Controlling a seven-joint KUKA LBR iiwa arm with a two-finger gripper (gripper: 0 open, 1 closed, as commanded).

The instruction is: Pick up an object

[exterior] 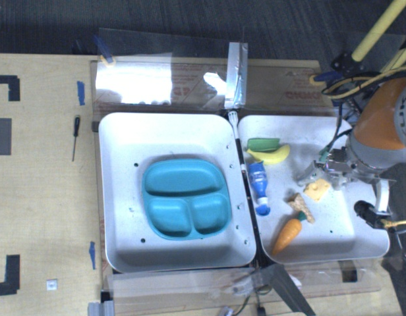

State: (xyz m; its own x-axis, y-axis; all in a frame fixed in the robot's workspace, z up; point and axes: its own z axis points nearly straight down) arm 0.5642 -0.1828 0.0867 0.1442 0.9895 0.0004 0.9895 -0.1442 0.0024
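The gripper [319,168] hangs low over the right bin [368,242], and whether it is spread or pinched I cannot tell. A pale yellow chunk [317,189] lies just on its near side, almost touching. The carrot [287,235] lies nearer and left, its long axis slanting near-left to far-right.

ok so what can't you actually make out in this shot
- Metal two-finger gripper, camera view: too small and blurred to tell open from shut.
- Pale yellow lumpy object: blurred, its contact with the gripper unclear.
- Grey arm with orange band: cut off by the right edge.
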